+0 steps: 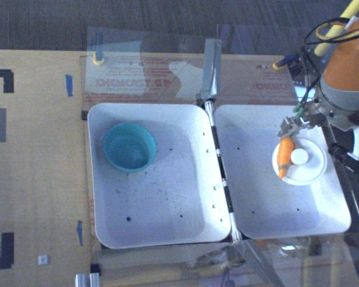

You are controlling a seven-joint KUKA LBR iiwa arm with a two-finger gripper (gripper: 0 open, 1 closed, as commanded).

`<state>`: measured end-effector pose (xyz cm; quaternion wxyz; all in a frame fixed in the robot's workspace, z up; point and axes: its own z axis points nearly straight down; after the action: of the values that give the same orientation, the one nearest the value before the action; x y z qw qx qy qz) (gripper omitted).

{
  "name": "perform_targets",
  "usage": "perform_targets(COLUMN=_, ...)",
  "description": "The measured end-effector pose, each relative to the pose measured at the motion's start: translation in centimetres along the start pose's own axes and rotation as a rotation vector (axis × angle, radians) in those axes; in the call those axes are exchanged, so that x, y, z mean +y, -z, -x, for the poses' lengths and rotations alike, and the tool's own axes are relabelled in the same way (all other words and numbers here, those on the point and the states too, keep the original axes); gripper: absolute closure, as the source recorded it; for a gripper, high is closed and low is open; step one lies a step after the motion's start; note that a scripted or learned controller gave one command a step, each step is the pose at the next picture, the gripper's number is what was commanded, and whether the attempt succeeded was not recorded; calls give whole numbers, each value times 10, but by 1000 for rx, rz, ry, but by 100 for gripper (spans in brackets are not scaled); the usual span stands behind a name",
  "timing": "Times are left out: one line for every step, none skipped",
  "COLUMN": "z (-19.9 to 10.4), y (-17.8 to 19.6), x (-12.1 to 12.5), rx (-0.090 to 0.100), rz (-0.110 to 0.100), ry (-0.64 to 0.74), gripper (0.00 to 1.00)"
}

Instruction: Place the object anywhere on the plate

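Gripper [291,126] sits at the right of the frame, low over the right bin [251,208], hanging from the grey arm [346,70] with its orange band that comes in from the upper right corner; how it is set, and whether it grips anything, I cannot tell from up here. Right beneath its tip lies the orange carrot [284,155], stretched along the left rim of the white plate [308,171], its upper end touching or just under the gripper. That plate lies toward the right wall of the right bin, with open floor spreading to its left and below. Over in the left bin [167,220], a teal bowl [129,146] stands upright at the upper left, close to that corner, leaving wide bare floor across the lower half and right side.
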<state>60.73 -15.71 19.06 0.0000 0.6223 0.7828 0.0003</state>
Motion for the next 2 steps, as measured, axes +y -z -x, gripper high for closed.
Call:
perform_targets(z=-67, y=40, x=35, rx=0, rz=0, ry=-37, gripper=100)
perform_targets(z=-146, y=33, x=75, rx=-1, rz=0, ry=138, gripper=100)
